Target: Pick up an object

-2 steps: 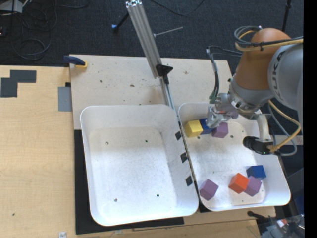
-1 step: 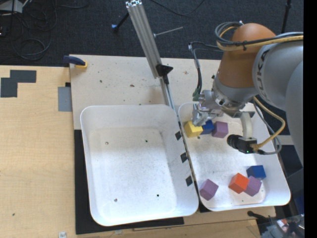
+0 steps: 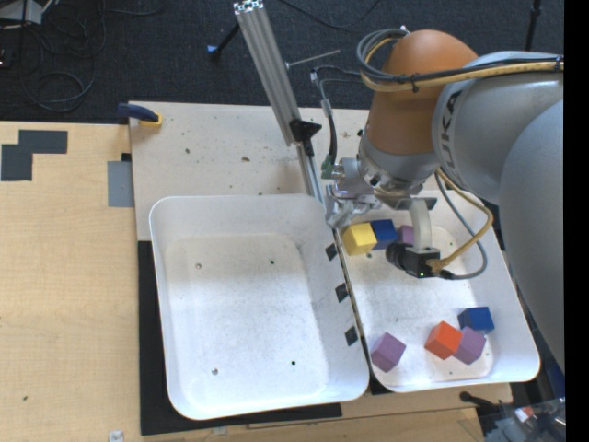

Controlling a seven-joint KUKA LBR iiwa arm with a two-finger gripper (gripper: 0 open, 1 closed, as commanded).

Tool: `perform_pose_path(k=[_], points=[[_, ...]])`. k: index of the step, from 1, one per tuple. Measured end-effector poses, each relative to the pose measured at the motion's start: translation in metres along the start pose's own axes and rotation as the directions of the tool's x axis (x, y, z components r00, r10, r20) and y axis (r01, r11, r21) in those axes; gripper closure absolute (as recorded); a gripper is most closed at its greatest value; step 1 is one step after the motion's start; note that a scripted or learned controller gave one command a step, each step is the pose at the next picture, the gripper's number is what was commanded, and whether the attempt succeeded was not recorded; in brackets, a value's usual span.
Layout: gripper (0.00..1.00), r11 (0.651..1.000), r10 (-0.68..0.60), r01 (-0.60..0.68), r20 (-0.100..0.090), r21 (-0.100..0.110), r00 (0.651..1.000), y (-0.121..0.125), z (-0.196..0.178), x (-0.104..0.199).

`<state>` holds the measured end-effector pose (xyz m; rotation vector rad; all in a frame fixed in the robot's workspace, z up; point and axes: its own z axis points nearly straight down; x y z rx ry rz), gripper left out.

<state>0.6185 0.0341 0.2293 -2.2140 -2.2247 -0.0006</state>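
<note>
Blocks sit scattered in the right bin [image 3: 515,362], and we see our arm [image 3: 488,127] reaching in from the right, its orange band [image 3: 419,90] above the wrist hanging over that bin's far end. Below the wrist our gripper [image 3: 368,212] is low over the far left corner of the right bin, close to the divider where the two bins meet. A yellow block [image 3: 359,238] lies directly beneath it, with a blue block [image 3: 384,231] touching its right side and a sliver of purple just beyond that. Whether the fingers are spread or pressed together we cannot tell, since the wrist housing hides them, and we cannot say that anything is held. A black cable-fed unit [image 3: 414,261] hangs beside the gripper, just right of the yellow block.

Toward the near end of the same bin we count four more blocks: a purple block [image 3: 387,351] alone near the divider, then a cluster of an orange block [image 3: 443,339], a second purple block [image 3: 470,346] touching it, and a small blue block [image 3: 476,319] just behind them. The left bin [image 3: 166,219] shows only dark specks on its white floor. A slanted aluminium post [image 3: 271,63] rises from behind the bins, and both bins rest on the pale wooden surface [image 3: 64,274].
</note>
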Motion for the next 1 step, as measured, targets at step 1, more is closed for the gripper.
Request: perform_pose_path(k=[1], points=[[1.0, 1.0, 0.001, -0.001, 0.001, 0.001, 1.0, -0.0015, -0.003, 0.0431]])
